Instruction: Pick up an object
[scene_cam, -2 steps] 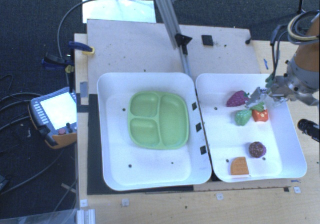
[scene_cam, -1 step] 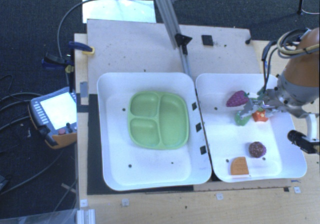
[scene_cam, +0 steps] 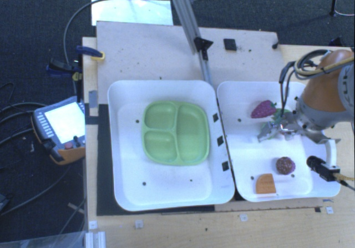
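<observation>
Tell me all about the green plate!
The green plate is pale green, squarish with rounded corners, and looks like plastic. Raised ridges split it into three compartments: two smaller ones on the left, one long one on the right. It lies flat, about mid-floor in the left bin, touching only the bin floor. The gripper is away over the right bin.
</observation>
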Action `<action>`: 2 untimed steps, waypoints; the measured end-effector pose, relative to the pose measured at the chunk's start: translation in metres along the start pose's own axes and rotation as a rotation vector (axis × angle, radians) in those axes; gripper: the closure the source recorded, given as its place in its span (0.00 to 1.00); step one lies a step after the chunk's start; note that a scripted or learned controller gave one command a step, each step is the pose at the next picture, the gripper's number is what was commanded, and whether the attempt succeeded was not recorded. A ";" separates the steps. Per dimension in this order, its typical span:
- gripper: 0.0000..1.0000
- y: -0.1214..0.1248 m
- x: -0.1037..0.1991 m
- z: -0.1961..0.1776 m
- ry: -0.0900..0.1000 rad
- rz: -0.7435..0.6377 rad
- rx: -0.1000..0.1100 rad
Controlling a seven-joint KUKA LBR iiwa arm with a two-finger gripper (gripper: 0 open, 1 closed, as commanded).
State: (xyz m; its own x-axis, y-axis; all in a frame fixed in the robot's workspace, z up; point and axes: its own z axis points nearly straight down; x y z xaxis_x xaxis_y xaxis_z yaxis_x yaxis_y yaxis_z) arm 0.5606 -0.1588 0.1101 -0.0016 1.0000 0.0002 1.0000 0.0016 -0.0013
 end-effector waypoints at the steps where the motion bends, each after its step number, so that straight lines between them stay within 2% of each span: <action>1: 1.00 0.001 0.000 -0.014 -0.002 -0.001 -0.005; 2: 1.00 -0.006 0.002 -0.062 -0.002 -0.002 -0.007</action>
State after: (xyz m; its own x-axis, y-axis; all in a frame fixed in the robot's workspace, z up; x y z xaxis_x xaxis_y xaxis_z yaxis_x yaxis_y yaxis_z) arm 0.5551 -0.1570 0.1725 -0.0039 1.0000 -0.0014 1.0000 0.0039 0.0055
